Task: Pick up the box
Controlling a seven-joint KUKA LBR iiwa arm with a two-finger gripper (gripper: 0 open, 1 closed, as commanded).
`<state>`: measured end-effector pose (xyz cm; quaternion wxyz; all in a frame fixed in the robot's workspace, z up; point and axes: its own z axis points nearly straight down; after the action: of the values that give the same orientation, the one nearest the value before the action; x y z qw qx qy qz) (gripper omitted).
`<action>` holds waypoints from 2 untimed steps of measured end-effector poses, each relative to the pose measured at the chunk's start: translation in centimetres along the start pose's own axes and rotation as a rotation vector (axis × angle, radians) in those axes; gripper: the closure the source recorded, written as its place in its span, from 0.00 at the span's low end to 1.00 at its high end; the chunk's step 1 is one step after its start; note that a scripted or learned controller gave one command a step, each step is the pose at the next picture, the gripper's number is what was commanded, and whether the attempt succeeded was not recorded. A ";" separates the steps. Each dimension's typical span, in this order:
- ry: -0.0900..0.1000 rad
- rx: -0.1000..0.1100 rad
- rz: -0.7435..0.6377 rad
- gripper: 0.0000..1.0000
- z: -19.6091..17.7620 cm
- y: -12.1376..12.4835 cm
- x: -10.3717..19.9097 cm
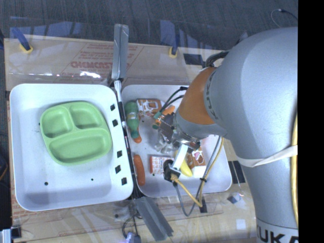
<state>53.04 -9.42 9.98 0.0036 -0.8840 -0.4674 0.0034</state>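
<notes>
Two small white-and-orange boxes lie in the right bin [218, 185]. One box [149, 106] is at the bin's far end, next to a green bottle. The other box [158, 163] lies flat near the front, just left of the arm's wrist. My gripper [164, 138] hangs low over the middle of the right bin, between the two boxes, with the bulky grey arm and its orange band [195, 105] covering most of it. I see nothing held in it.
A green bottle [132, 119] lies along the right bin's left wall, with an orange sausage [139, 170] nearer the front. A yellow banana [186, 170] and a printed packet [197, 157] sit under the wrist. The left bin [25, 135] holds a green divided plate [76, 132].
</notes>
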 end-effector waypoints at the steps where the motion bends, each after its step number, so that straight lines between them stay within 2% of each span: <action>1: 0.002 -0.003 0.076 1.00 0.9 -1.1 -0.7; 2: 0.002 -0.003 0.077 0.00 0.9 -1.1 -0.7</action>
<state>51.73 -9.42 9.12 0.0026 -0.9014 -0.4330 0.0017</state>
